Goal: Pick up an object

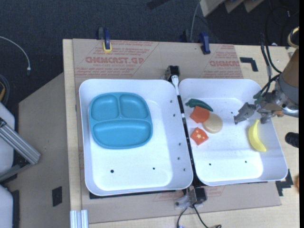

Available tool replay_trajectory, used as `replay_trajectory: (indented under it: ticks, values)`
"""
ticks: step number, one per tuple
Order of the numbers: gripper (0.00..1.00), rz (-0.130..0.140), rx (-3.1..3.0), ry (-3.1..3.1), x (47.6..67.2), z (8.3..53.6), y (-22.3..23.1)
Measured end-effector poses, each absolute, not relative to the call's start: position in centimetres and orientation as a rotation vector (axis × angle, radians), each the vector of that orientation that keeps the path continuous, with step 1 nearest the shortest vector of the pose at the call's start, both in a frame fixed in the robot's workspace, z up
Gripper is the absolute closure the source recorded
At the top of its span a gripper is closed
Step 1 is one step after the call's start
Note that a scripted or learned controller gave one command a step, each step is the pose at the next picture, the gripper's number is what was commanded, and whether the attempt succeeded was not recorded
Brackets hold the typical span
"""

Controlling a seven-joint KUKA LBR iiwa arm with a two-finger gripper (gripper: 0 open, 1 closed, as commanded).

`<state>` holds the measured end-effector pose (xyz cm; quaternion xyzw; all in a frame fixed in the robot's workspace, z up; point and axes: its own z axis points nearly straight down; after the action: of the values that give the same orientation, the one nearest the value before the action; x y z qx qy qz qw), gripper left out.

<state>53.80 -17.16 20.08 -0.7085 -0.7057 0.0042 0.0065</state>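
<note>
Arm [290, 87] is coming in from the right edge, wrist hanging low over the right bin [228, 175], upper right part. Gripper [251, 114] is pointing left and slightly down into that bin, grey fingers spreading apart, nothing sitting between them, so it is reading as released. One finger [242, 114] is reaching out to the left, the other is angling down toward the banana [256, 137].

Banana is lying just below the gripper, yellow, curved, running roughly top to bottom near the bin's right wall; its upper tip is sitting just beside the lower finger, contact hard to judge. Remaining items are sitting well left of the gripper in the same bin: a tan round piece [213, 123], an orange-red pepper-like piece [200, 114] touching it on the upper left, a dark green piece [199, 103] lying above that, and a small red-orange block [199, 136] sitting below.

Left bin [133, 175] is holding a blue divided plate [121, 120], three compartments, lying flat in the upper left part. Both bins are resting side by side on a brown board [142, 61] with blue clamps [107, 39] at the far edge.
</note>
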Motion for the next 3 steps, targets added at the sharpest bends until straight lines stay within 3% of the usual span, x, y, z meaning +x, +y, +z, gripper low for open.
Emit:
replay_trajectory:
  ticks: [1, 3]
  values:
    - [0.0, 0.001, -2.221, -2.221, 54.1, 20.9, -17.1]
    - [0.0, 0.001, -2.22, -2.219, 52.3, 10.5, -17.4]
